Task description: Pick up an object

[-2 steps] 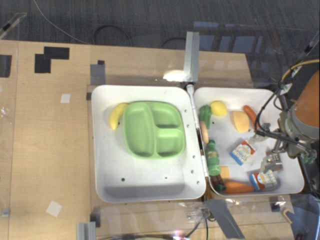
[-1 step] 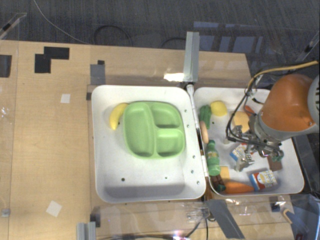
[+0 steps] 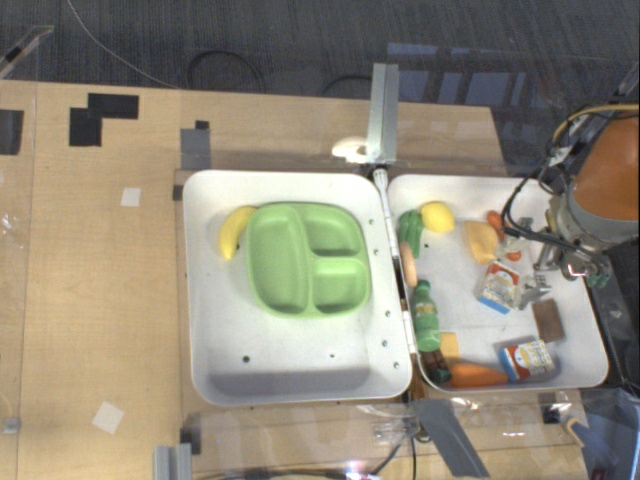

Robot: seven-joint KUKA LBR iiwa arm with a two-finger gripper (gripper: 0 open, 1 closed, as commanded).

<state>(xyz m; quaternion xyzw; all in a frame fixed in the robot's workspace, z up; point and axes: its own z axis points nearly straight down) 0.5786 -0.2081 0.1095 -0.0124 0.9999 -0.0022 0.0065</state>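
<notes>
White right bin (image 3: pixel 600 368) holds clutter; I see gripper (image 3: pixel 545 283) low over it, just beside pouch (image 3: pixel 499 286). Can't tell jaw state. Nothing lifted yet, I judge: grasp and raise remain. Left bin (image 3: pixel 215 368) has tray (image 3: pixel 305 258), banana (image 3: pixel 234 232).

Your arm (image 3: pixel 603 183) comes in as a fat rounded body w/ a broad orange band (image 3: pixel 606 173), smooth and glossy. Below the orange you get a grey ring section (image 3: pixel 585 226), lighter metal look. Black cables (image 3: pixel 522 208) loop off the wrist in thin curved runs, and there's a yellowish cable (image 3: pixel 590 114) arcing over the top of the orange part. Gripper (image 3: pixel 540 286) hardware is small, silver-grey metal w/ darker bits, too blurred for you to read screws or markings. A dark fitting (image 3: pixel 598 277) sits at the wrist's lower edge, detail not clear.
</notes>
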